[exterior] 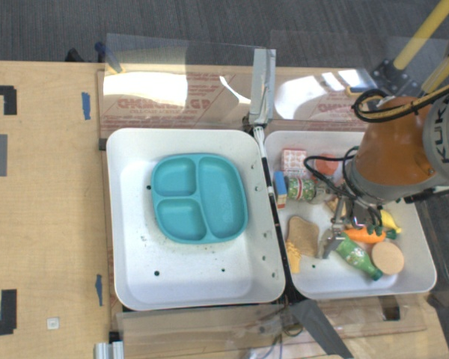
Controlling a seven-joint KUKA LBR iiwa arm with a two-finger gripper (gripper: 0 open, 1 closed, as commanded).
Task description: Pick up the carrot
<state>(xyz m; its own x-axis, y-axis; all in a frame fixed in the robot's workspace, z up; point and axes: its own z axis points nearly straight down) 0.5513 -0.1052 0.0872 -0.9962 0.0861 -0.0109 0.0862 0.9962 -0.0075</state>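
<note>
You see the arm's orange band [393, 152] covering the far right part of the right bin [415, 279], so whatever lies beneath it is hidden. The claw [343, 226] hangs low over that bin, its metal fingers spread apart with nothing between them. The carrot [364, 236] lies just right of the claw, in the right bin's near half; its long axis runs left to right, the green end toward the right, partly tucked against a yellow piece [390, 222]. A green bottle [357, 257] sits just near of it, beside a round tan disc [388, 259]. In the left bin [127, 223] rests a teal divided plate [199, 197].
</note>
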